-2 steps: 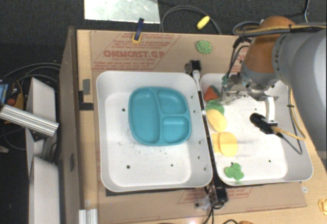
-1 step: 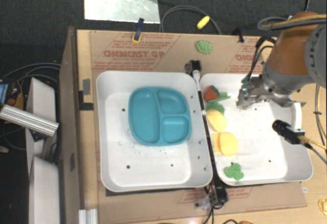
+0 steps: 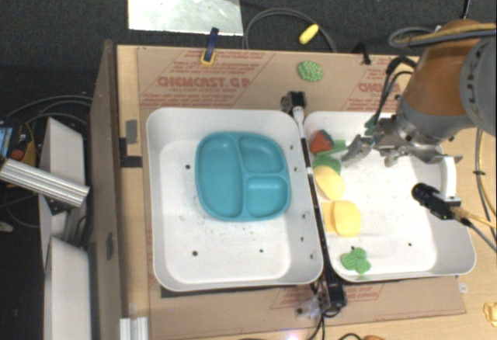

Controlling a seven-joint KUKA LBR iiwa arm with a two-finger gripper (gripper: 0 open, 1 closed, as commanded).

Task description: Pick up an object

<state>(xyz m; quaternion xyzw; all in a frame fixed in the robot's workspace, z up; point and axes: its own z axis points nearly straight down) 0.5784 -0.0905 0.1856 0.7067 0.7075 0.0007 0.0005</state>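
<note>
White right bin (image 3: 435,253) holds all the pickable stuff, so I use it as the ref. Gripper (image 3: 374,146) sits over its far-left part, fingers look spread apart w/ nothing between them. Just off the fingertips, at the bin's far-left corner: orange-red piece (image 3: 320,143) w/ a green bit (image 3: 335,144) touching it. Nearer along the bin's left wall: green-and-yellow piece (image 3: 327,165), pale yellow piece (image 3: 330,185), then yellow round piece (image 3: 345,217); small green piece (image 3: 356,261) at the near-left corner. Blue divided plate (image 3: 242,177) is in the other bin, left of the ref.

Judgement: step = lining up for a grasp. Closest target is the orange-red piece, but it's hard against wall and neighbours, so risk of a finger catching the rim. Centre over one item, jaws across its narrow side, descend straight. Yellow round piece looks the easier pick, more clear floor around it.
</note>
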